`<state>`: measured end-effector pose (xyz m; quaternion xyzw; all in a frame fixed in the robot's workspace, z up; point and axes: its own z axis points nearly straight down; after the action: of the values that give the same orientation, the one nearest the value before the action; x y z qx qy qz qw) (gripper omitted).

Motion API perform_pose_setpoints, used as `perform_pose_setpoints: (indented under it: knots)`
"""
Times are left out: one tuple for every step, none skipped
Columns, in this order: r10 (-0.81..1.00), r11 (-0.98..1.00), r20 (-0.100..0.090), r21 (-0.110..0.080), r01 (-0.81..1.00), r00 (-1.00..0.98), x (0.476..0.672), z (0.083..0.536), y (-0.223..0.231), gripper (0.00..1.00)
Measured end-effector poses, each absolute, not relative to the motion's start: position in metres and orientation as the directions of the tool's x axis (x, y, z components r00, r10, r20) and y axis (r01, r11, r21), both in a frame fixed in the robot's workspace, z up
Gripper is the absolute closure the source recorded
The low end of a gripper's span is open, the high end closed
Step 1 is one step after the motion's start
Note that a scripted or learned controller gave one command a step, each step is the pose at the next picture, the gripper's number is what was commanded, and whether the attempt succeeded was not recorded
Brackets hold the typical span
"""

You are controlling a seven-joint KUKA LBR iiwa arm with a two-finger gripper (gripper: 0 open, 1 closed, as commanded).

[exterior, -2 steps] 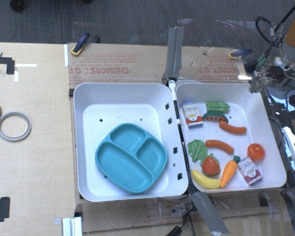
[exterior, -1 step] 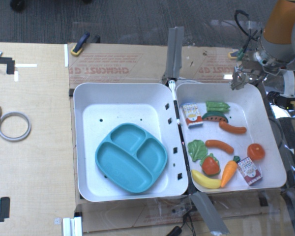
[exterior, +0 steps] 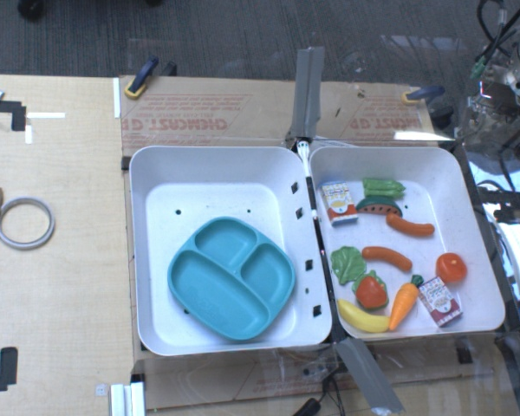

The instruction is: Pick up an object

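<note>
A banana [exterior: 361, 317] lies at the right bin's [exterior: 468, 180] near edge, just beside a carrot [exterior: 403, 303], a strawberry [exterior: 372, 290] and a small carton [exterior: 439, 302]. The left bin [exterior: 156, 180] holds a teal divided plate [exterior: 231, 276]. The jaws' state cannot be told.

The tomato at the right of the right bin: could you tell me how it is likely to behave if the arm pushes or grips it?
The tomato looks round and glossy, so it would probably roll when nudged and might slip from a pinch. It looks like toy food, so likely light and stiff. It lies apart from the carton.
</note>
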<state>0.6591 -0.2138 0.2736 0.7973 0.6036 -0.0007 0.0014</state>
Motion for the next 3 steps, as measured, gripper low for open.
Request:
perform_pose_setpoints:
  knots:
    - [0.832, -0.554, -0.003, -0.003, 0.832, 0.554, 0.659, 0.241, -0.2, 1.0]
    - [0.525, -0.851, -0.004, -0.002, 0.525, 0.851, 0.659, 0.235, -0.184, 1.0]
    - [0.493, -0.87, -0.003, -0.001, 0.493, 0.87, 0.65, 0.245, -0.223, 1.0]
